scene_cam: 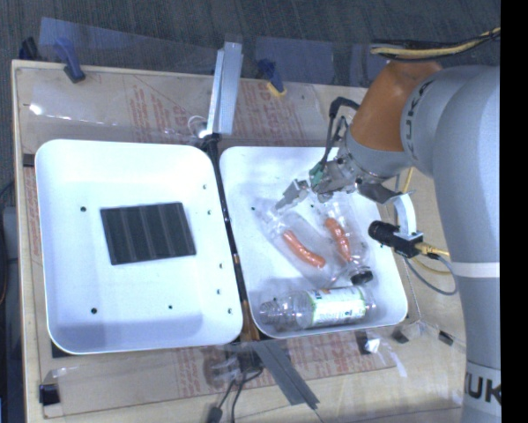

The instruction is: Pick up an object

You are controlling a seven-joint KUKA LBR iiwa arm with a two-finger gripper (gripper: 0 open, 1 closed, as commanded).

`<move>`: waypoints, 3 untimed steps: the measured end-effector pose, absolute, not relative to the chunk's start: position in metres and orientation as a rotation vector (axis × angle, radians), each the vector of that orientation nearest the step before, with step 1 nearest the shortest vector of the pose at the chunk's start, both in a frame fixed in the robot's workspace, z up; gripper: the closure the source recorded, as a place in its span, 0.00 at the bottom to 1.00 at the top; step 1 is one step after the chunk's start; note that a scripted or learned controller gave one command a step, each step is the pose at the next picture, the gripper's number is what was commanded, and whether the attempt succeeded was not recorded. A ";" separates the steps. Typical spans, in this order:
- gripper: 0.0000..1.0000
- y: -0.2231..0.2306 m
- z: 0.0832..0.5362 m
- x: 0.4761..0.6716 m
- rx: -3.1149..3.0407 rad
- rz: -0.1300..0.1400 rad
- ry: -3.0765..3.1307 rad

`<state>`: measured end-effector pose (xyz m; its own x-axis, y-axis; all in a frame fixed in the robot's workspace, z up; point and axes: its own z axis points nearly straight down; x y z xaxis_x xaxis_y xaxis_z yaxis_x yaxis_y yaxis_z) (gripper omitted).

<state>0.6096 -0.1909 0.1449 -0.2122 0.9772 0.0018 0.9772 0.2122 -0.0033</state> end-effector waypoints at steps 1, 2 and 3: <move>0.00 -0.170 0.223 0.577 -1.836 0.003 -2.547; 0.00 -0.186 0.100 0.581 -1.893 0.003 -2.503; 1.00 -0.185 0.107 0.582 -1.885 0.007 -2.503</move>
<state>0.5818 -0.1850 0.1073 -0.2764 0.9610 0.0036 0.9610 0.2764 -0.0083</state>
